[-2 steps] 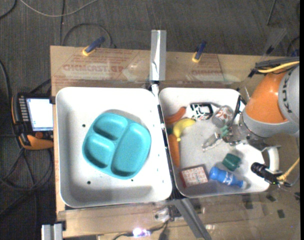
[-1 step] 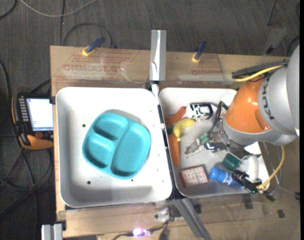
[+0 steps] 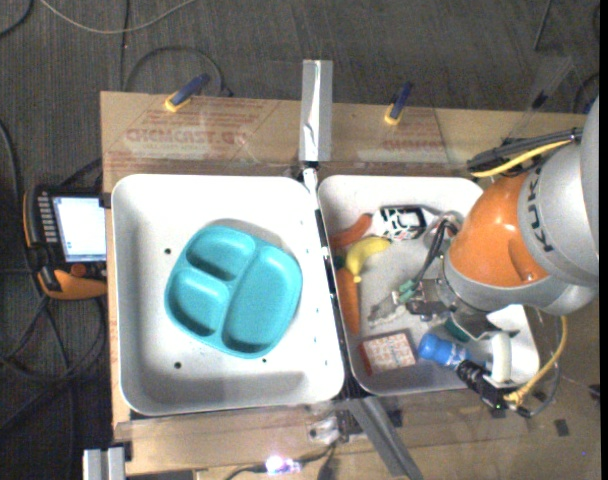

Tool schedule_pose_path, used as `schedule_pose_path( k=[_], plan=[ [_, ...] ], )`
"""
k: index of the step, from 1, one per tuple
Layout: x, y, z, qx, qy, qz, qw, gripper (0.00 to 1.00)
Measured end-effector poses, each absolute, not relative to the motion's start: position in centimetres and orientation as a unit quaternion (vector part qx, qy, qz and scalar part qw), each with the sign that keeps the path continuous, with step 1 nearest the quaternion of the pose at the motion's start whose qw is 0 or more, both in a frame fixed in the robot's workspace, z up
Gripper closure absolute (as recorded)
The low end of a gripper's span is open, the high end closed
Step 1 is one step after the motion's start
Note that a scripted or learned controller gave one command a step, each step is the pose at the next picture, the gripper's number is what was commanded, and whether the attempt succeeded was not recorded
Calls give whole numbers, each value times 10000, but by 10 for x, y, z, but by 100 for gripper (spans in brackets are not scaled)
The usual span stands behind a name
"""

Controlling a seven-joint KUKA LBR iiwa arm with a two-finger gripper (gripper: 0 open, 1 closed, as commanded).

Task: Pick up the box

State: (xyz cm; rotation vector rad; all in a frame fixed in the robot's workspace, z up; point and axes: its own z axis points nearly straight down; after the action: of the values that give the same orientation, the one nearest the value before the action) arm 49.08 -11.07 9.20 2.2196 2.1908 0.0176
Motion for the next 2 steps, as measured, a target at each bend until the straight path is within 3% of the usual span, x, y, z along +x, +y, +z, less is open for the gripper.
schedule_pose_path(
  k=[1, 2],
  plan=[
    [484, -82, 224, 8538, 5205, -20, 6, 0],
    [483, -96, 99, 8446, 5353, -17, -19, 0]
  ],
)
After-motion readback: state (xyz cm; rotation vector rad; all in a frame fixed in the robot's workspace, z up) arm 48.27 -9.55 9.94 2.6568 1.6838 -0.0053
